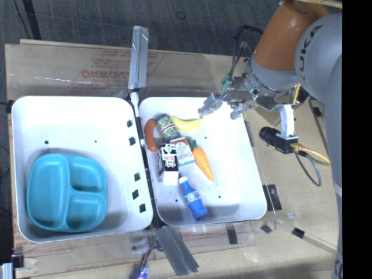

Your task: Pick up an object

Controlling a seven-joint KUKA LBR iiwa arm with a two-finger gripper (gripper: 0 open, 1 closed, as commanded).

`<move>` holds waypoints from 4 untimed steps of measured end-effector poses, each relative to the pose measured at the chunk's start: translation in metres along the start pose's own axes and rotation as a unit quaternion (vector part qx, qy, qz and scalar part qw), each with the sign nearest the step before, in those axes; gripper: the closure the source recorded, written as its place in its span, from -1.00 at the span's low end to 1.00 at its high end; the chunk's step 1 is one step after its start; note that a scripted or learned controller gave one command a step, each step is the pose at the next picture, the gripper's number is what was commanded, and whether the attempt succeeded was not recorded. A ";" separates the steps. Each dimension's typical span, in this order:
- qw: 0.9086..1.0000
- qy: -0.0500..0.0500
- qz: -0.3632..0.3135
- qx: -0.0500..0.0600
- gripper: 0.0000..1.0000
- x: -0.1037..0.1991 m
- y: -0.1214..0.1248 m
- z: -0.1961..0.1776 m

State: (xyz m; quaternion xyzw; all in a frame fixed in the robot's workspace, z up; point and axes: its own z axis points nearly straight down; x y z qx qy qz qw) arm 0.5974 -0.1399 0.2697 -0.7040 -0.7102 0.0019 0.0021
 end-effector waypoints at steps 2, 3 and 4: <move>1.000 0.000 0.020 -0.007 -1.00 -0.039 -0.024 0.170; 1.000 0.001 0.018 -0.008 1.00 -0.038 -0.022 0.159; 0.998 -0.001 -0.055 -0.003 1.00 -0.043 0.038 0.016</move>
